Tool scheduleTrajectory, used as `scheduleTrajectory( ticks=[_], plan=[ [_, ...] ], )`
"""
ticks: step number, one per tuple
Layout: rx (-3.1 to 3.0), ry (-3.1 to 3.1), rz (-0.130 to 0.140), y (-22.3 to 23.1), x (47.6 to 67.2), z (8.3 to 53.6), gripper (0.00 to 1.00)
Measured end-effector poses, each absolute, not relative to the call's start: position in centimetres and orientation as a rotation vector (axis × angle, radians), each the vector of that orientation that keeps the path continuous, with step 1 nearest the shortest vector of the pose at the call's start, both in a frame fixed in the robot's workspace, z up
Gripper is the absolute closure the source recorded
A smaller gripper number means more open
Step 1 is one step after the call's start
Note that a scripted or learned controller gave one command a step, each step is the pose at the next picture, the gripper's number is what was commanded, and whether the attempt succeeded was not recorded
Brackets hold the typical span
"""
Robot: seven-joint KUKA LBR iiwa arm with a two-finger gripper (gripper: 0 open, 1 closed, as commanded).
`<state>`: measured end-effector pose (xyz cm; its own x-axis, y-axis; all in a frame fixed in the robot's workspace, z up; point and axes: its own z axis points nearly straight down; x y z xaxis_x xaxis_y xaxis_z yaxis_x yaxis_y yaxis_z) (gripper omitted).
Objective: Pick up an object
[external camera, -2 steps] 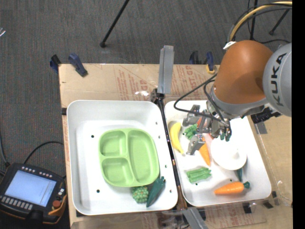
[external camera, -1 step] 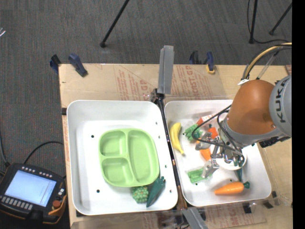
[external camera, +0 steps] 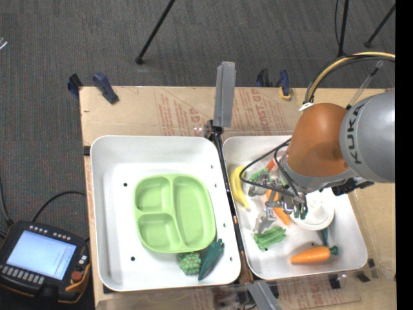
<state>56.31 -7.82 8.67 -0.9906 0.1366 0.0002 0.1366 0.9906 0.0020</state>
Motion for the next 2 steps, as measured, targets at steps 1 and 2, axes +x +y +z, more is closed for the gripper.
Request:
scheduleTrajectory(
  ticks=[1,2],
  plan=[
    [-0.207,-3.138,-0.003,-7.7,56.4,9.7,1.00],
    [-0.231,-3.149,-0.004,-2.5,61.8,26.3,1.00]
  ],
)
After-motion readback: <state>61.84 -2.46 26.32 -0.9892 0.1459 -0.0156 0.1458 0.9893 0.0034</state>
